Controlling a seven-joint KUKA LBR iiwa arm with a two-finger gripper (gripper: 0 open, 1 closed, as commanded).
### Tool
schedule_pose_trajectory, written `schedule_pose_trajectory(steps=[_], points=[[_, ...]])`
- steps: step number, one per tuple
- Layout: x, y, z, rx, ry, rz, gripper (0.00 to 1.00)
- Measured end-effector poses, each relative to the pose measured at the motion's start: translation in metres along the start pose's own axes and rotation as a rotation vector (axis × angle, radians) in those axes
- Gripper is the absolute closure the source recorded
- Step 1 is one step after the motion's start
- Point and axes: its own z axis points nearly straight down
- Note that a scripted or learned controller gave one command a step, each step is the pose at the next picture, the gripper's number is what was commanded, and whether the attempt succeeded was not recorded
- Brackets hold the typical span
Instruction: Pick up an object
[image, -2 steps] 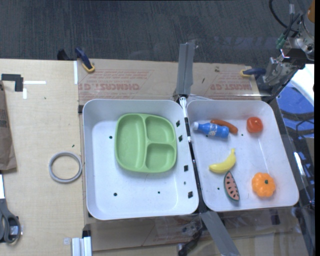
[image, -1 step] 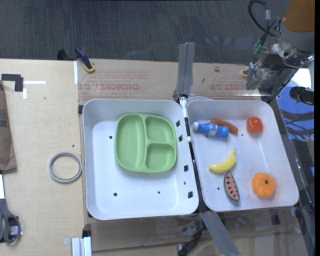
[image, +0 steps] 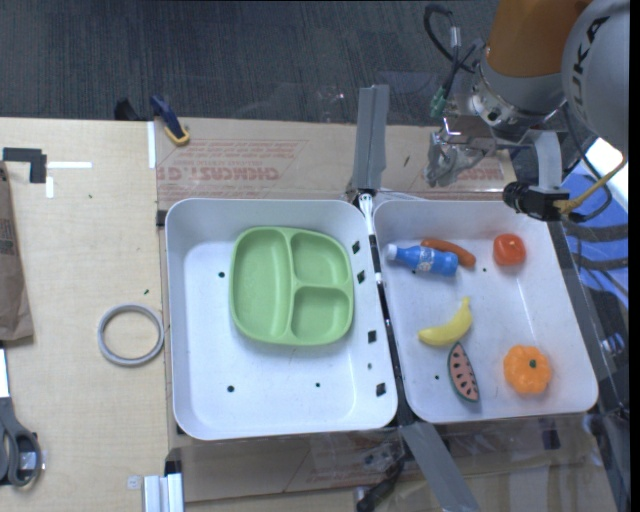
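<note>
Bottle (image: 421, 259) — just below gripper (image: 443, 172)

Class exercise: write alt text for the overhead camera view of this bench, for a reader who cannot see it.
A grey robot arm's two-finger gripper hangs above the far edge of the right white bin, holding nothing visible. That bin holds a blue plastic bottle, orange carrot, red tomato, yellow banana, watermelon slice and orange pumpkin. The left white bin holds a green divided plate.

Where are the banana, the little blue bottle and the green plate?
banana (image: 447, 326): camera view, middle of its curved body.
blue bottle (image: 422, 259): camera view, its labelled middle.
green plate (image: 293, 286): camera view, ridge between its compartments.
</note>
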Motion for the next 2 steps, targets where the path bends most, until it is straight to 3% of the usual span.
schedule_pose_trajectory(steps=[1, 2], points=[[0.068, -0.001, 0.025, 0.000, -0.001, 0.000, 1.00], [0.042, -0.052, 0.057, 0.002, -0.001, 0.005, 1.00]])
